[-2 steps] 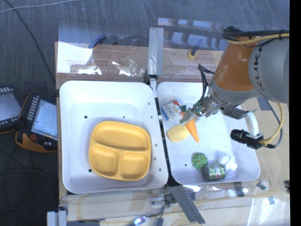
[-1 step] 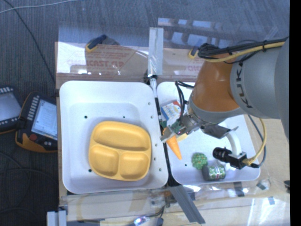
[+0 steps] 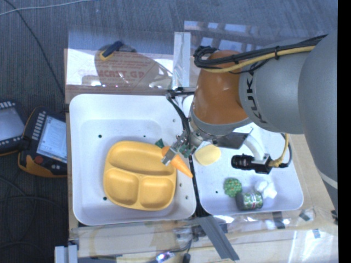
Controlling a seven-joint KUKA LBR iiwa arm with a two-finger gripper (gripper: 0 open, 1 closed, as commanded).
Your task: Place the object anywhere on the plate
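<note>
the orange carrot-shaped plastic toy (image 3: 180, 164) lies slanted across the right rim of the yellow three-compartment plastic plate (image 3: 140, 175) in the left white bin (image 3: 88, 130), its thick end beside the bin divider. the two-finger gripper (image 3: 174, 153) sits right at its upper end; whether the toy is pinched there cannot be told. it looks light, rigid and smooth, likely to slip on its taper, so a grip across the thicker middle seems safest.
</note>
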